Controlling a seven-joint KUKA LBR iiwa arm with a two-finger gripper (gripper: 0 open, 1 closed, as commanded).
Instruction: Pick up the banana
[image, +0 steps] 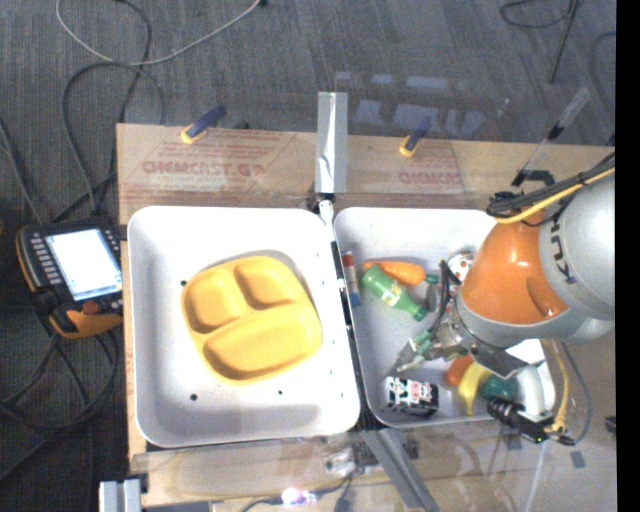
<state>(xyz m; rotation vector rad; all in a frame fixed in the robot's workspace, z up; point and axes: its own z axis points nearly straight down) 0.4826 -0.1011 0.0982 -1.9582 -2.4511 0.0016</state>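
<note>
Your claw (425, 345) hangs low inside the right-hand shallow white bin (375, 225), and you cannot tell from here whether it is released or clenched. No banana can be made out with certainty; a yellow shape (492, 383) just right of the claw, under the wrist, may be it. A green plastic bottle (392, 292) and an orange carrot-like piece (398, 270) lie just behind the claw, a small black-and-white box (411, 395) just in front. Well to its left sits the yellow divided tray (250, 318). Judge the pick as not yet made.
</note>
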